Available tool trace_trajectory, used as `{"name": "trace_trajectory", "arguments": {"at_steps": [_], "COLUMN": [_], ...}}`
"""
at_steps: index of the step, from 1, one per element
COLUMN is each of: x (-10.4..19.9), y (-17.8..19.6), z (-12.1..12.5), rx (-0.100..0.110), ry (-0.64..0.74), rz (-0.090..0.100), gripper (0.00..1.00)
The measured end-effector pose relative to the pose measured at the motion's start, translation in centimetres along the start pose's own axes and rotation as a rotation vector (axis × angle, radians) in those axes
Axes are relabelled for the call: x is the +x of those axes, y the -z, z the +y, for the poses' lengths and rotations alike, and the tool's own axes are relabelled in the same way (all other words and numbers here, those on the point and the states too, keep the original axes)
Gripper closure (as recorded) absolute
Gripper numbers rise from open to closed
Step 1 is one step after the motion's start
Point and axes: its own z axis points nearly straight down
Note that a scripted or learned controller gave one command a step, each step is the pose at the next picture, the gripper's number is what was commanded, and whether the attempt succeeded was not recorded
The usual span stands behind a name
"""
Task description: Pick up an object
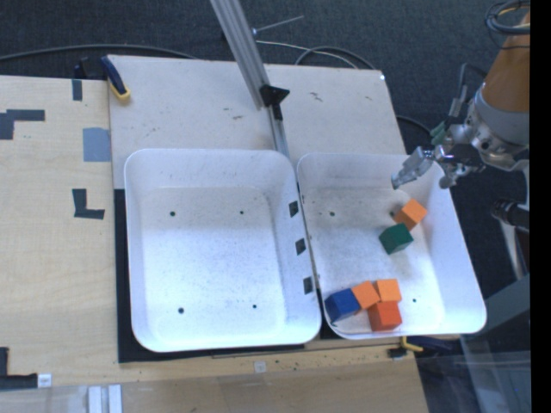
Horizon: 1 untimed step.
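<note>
Hovering over the right bin (448, 256), the gripper (424, 169) has its fingers apart, holding nothing. Just below it an orange block (413, 212) sits cornerwise; it's cube-ish, so no real long axis. A green block (396, 239) is right beside it.

Both white bins, left (138, 231) and right (456, 256), are looking like smooth moulded plastic, semi-gloss, floors showing fine dark speckling. Bench top (43, 256) is reading as pale matt wood grain with grey tape patches (96, 144). Blocks are looking matt and smooth: orange (413, 212), green (396, 239), blue (343, 304). Slanted rail (237, 33) is showing brushed ribbed metal. Gripper (426, 169) is looking like bare dull metal.
</note>
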Motion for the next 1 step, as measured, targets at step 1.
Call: {"name": "trace_trajectory", "arguments": {"at_steps": [1], "x": [-3.16], "y": [-12.47], "z": [-1.77], "rx": [0.009], "ry": [-0.004], "rz": [0.001], "gripper": [0.0]}}
